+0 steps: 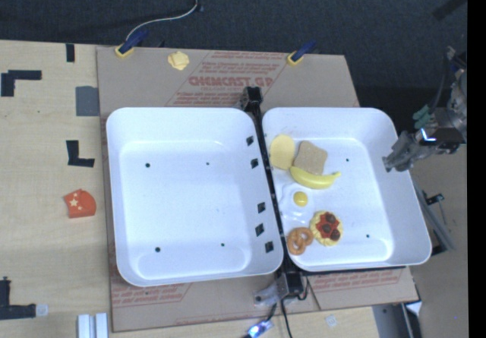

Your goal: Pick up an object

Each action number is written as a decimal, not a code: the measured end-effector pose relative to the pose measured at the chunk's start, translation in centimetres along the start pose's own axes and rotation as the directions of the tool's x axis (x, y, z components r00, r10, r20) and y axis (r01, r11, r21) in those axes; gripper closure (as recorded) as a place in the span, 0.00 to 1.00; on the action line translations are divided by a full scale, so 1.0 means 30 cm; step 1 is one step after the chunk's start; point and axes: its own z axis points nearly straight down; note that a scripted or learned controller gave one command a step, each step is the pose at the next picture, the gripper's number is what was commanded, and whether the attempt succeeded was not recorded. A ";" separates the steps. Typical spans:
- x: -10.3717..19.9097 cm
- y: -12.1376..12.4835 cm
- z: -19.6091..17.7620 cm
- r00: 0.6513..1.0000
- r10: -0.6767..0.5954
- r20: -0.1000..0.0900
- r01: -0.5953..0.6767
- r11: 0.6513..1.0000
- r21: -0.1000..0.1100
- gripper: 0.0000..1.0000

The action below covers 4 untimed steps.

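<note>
Banana (314,177) lies lengthwise across right bin (380,127) near its left wall; gripper (396,160) at the right rim, grip unclear.

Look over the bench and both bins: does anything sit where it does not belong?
Two things lie outside the bins: a small yellow piece on the cardboard sheet behind the left bin, and an orange-red piece on the wooden bench to its left. The other toy foods cluster in the right bin.

On my bench, cardboard (228,78) lies under the bins. A yellow lump (178,61) sits on it; an orange piece (80,203) lies left on the wood.
</note>
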 end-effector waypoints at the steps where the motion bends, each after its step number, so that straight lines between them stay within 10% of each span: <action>1: 0.299 0.002 -0.351 1.000 -0.009 0.004 0.009 1.000 -0.028 1.00; 2: 0.241 0.161 -0.580 1.000 0.001 0.007 -0.001 1.000 -0.026 1.00; 3: 0.278 -0.010 -0.567 1.000 0.002 0.004 -0.002 1.000 -0.017 1.00; 4: -0.062 -0.008 -0.565 1.000 0.012 0.008 -0.012 1.000 -0.017 1.00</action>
